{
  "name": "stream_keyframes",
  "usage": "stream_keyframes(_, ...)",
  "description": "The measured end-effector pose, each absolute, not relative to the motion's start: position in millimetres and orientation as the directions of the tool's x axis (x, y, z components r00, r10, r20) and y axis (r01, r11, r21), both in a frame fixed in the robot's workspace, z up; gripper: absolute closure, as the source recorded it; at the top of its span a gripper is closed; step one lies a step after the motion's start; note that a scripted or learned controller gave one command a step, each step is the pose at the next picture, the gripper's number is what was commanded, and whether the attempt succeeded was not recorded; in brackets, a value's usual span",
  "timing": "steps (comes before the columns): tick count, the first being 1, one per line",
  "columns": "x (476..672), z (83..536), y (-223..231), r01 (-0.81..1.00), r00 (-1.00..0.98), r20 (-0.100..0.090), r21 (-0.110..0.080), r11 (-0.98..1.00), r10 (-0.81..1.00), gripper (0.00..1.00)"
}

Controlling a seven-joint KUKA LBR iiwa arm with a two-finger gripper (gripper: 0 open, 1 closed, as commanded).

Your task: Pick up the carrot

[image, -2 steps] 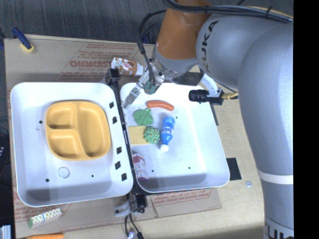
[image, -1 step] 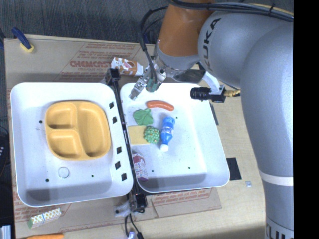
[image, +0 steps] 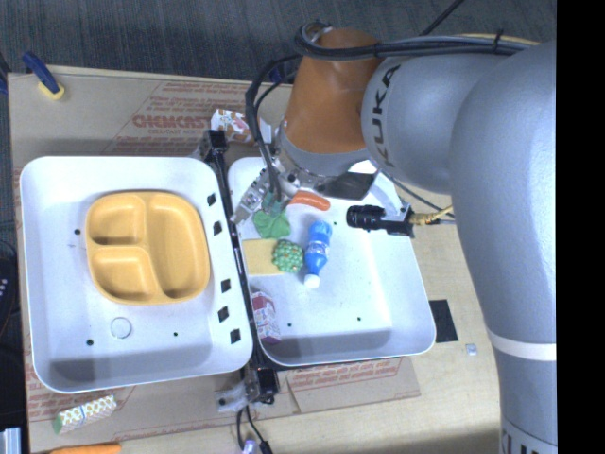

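Observation:
The carrot (image: 310, 200) is a small orange piece lying in the right bin (image: 378, 320), near its far edge and just under the arm's wrist. My gripper (image: 260, 200) hangs over the bin's far left corner, a short way left of the carrot and above a green leafy toy (image: 272, 223). The orange-banded wrist (image: 326, 93) hides the carrot's far side. Nothing can be seen held by the gripper.
A blue bottle (image: 317, 246), a green bumpy toy (image: 287, 253) and a yellow flat piece (image: 255, 255) lie mid-bin. The left bin (image: 57, 348) holds a yellow divided plate (image: 146, 246). A black cable plug (image: 378, 219) juts over the right bin.

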State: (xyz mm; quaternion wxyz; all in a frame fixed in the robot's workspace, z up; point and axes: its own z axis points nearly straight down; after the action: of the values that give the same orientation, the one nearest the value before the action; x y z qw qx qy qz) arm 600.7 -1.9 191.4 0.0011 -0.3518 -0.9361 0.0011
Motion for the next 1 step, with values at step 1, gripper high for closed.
stream_keyframes(1, 564.4, 236.8, -28.5, 0.673, -0.740, 0.000, -0.002, 0.740, 0.673, 1.00)
